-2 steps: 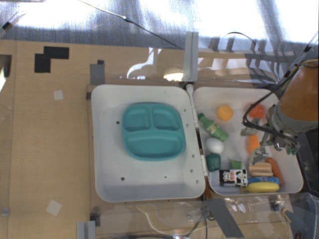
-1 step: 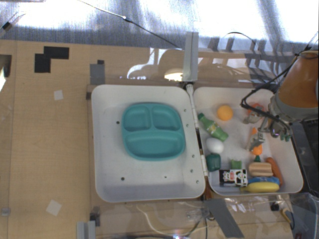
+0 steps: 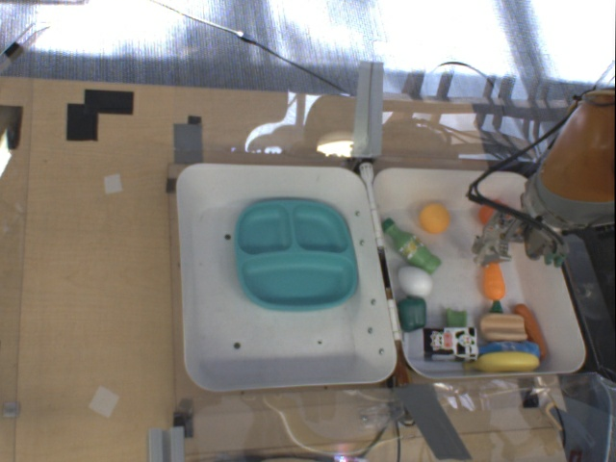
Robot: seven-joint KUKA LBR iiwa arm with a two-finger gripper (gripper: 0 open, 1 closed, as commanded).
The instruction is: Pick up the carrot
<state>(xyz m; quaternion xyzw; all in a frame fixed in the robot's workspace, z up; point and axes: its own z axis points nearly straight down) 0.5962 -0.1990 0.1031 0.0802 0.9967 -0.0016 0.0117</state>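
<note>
Pick not done yet, by my read. L to R: left bin (image 3: pixel 202 354) has just the teal divided plate (image 3: pixel 295 254), roughly centre, not part of the job. Right bin (image 3: pixel 575 354) holds the clutter: green bottle (image 3: pixel 411 245) at ~10 o'clock of bin centre, white egg (image 3: pixel 415 281) just below it, orange ball (image 3: pixel 434 218) at ~11, dark green cup (image 3: pixel 412 312) at ~8, small black/white carton (image 3: pixel 449 342) at ~7. Carrot (image 3: pixel 494 282) lies on the bin floor near bin centre, green top pointing to 6 o'clock, close to the stacked toy food (image 3: pixel 506 341) beneath it; a sausage-like piece (image 3: pixel 531 328) sits at ~5. Gripper (image 3: pixel 518 242) hangs at ~1 o'clock of the carrot, just beside it, arm in from 3 o'clock. Can't tell how wide it is or if it touches anything; too cluttered/blurry at the tip. Nothing visibly held. Left to do: line up over carrot, close, lift. Risk imo: snagging neighbours, tight spacing.
</note>
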